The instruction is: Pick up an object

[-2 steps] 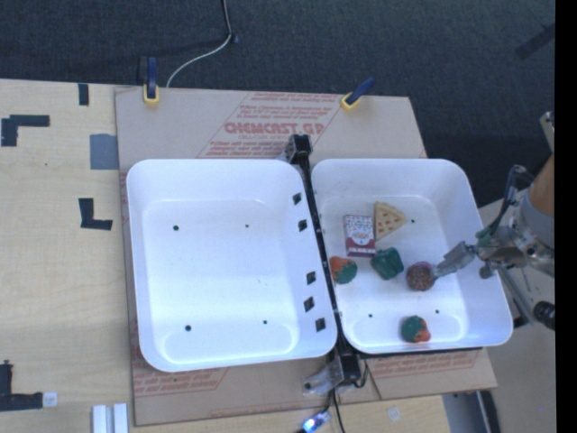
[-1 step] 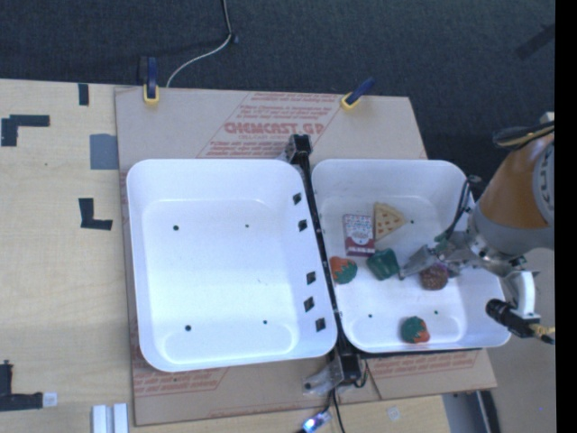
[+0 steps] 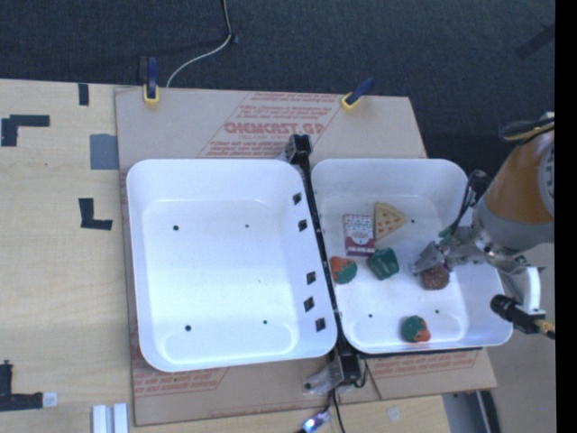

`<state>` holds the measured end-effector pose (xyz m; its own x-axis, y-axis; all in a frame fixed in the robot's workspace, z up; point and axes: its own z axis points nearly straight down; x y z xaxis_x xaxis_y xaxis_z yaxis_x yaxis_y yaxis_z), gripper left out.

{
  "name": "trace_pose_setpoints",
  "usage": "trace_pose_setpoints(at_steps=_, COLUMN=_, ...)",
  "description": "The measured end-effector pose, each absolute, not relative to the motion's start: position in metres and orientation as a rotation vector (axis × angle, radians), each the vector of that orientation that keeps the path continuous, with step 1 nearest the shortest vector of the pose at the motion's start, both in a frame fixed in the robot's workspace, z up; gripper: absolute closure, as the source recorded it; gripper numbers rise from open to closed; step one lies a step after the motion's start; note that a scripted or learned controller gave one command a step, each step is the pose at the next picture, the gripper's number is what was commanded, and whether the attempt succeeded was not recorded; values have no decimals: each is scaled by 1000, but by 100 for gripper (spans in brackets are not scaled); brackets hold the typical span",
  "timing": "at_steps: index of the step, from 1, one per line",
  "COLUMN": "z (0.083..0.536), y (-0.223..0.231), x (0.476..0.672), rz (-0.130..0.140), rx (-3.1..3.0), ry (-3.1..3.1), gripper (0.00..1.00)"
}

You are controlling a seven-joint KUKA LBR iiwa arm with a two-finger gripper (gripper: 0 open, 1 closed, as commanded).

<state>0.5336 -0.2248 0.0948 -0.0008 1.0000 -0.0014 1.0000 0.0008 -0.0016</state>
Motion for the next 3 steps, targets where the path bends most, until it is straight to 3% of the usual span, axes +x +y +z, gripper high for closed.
trace_pose_setpoints(at_steps=1, z=133, y=-202, x=481, rz=4, rx=-2219, ry=-2216, gripper=100)
trace_pose_setpoints(at_steps=2, z=164, y=-172, x=523, rz=-1, rx=-2216, ry=-2227, gripper=100)
trace_pose_setpoints(at_steps=3, z=201, y=-106, x=483, rz=1, rx=-2211, ry=-2224, gripper=100)
